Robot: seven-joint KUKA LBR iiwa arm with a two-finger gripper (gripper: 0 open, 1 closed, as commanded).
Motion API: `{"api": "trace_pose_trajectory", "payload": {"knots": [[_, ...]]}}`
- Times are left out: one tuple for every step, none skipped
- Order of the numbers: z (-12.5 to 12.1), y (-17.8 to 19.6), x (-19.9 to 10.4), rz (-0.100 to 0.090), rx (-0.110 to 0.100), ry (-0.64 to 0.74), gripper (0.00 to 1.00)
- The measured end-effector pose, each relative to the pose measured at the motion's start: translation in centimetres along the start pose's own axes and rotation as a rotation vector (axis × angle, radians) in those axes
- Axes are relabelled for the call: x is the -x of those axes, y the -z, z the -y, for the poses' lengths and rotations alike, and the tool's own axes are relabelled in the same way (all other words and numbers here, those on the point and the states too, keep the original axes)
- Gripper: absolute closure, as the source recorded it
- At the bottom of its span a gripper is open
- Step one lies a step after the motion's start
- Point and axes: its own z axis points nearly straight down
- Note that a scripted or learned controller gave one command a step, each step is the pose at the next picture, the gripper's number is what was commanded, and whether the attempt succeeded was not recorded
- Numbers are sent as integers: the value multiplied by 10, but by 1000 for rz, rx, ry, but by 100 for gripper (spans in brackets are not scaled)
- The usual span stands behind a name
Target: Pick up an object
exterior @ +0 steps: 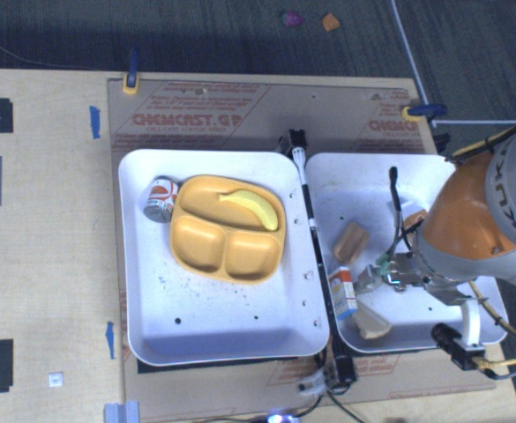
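The arm is down in the right bin, so this looks like the reach-and-grasp step — the pick itself is not yet done, going by how things lie. Its gripper sits low over the bin floor, just right of the tube; whether it is released or clenched I cannot tell, as the wrist hides the tip. Nothing can be seen held.

Taking the tube as landmark: it lies along the left wall of the right bin, white with a red and blue part. Just above it lies a tan block, tilted. Just below and right of it lies a pale wedge, near the bin's front edge. Any of the three could be the thing to pick; the tube and the wedge are nearest the gripper.

The next move, I judge, calls for settling squarely over one piece, closing on it, then lifting straight — the tube lies close against the wall, which leaves little room on that side.

Left of the tube, across the divide, the left bin holds a yellow tray with a banana in its top compartment, and a can touching the tray's upper left.
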Motion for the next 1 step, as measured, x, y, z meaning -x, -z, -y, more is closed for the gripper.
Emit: {"api": "trace_pose_trajectory", "payload": {"knots": [[-3, 11, 5, 13, 12, -3, 100]]}}
